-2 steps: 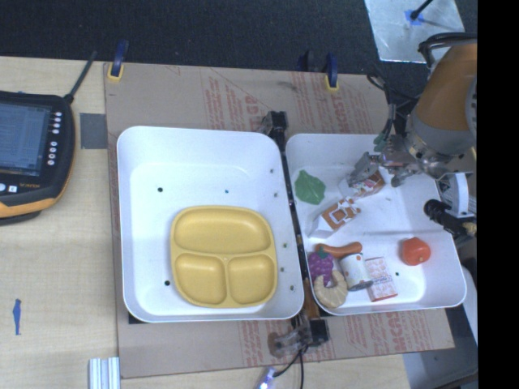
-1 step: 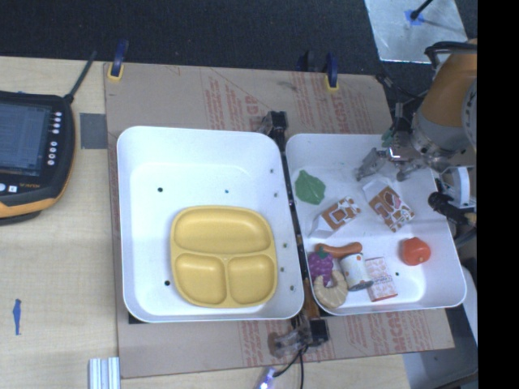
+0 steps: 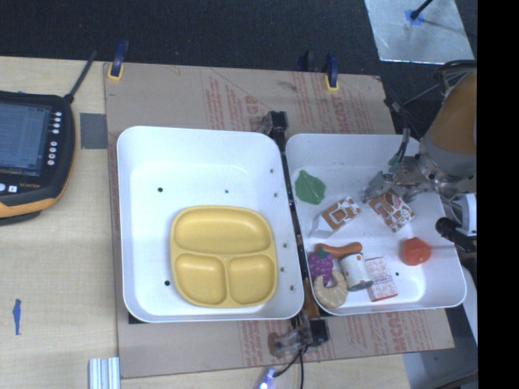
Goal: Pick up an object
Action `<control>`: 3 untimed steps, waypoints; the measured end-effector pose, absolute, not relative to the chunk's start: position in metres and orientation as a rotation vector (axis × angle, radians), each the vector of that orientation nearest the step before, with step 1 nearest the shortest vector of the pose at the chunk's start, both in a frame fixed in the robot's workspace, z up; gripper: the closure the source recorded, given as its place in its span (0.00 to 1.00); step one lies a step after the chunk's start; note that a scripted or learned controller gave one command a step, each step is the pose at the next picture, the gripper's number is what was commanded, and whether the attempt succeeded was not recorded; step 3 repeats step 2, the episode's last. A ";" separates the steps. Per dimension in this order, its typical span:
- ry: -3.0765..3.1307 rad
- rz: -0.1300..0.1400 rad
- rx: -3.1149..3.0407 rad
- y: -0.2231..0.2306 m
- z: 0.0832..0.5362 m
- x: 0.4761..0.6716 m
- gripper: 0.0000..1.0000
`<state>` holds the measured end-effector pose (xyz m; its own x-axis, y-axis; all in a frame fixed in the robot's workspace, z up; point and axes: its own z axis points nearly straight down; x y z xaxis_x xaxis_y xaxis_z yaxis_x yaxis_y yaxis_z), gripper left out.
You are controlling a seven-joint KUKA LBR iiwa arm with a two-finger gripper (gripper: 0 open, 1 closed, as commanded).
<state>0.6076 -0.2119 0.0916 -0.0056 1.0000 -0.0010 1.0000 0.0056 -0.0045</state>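
Observation:
The right bin (image 3: 442,294) holds several small items. A green leaf-shaped piece (image 3: 309,186) lies near its left wall, with a brown-and-white packet (image 3: 340,213) just below it. A red lump (image 3: 416,251) sits toward the right. At the front are a purple toy (image 3: 322,264), an orange stick (image 3: 342,250), a small can (image 3: 353,270), a red-and-white box (image 3: 379,279) and a tan disc (image 3: 330,292). My gripper (image 3: 388,186) hangs low in the bin's upper right, just above a second brown-and-white packet (image 3: 392,211). Whether it touches that packet is unclear.
The left bin (image 3: 146,160) carries a yellow divided plate (image 3: 225,254). A teach pendant (image 3: 28,152) lies on the bench at the far left. Blue clamps (image 3: 331,70) pin the cardboard at the back edge. The arm (image 3: 454,128) reaches in from the right.

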 end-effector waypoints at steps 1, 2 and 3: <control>-2.228 0.007 -2.211 -0.213 0.103 0.608 1.00; -2.226 0.000 -2.214 -0.115 0.181 0.635 1.00; -2.226 0.000 -2.214 -0.115 0.181 0.635 1.00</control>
